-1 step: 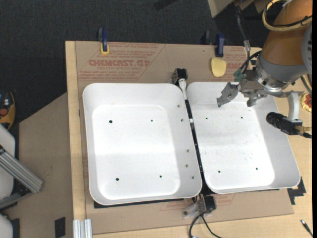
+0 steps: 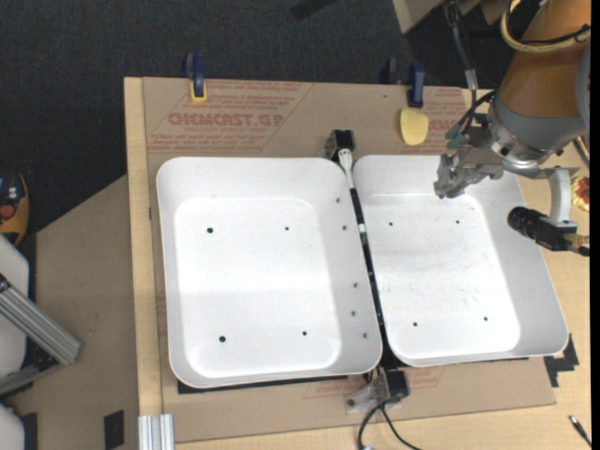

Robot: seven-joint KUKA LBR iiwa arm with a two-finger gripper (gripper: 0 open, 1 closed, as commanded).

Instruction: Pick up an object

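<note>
A small pale yellow object (image 2: pixel 413 126) lies on the brown board behind the right bin (image 2: pixel 525 340), outside its rim and just below a blue clamp (image 2: pixel 416 84). My gripper (image 2: pixel 453 184) hangs over the far part of the right bin, a short way right of and nearer than the yellow object. Nothing shows under its tip. The grey arm with its orange band (image 2: pixel 553 26) comes in from the upper right.
The left bin (image 2: pixel 178 279) sits beside the right one, with a black strip (image 2: pixel 361 242) between them. A second blue clamp (image 2: pixel 196 71) grips the board's far edge. A black cylinder (image 2: pixel 531 223) juts over the right bin's right rim.
</note>
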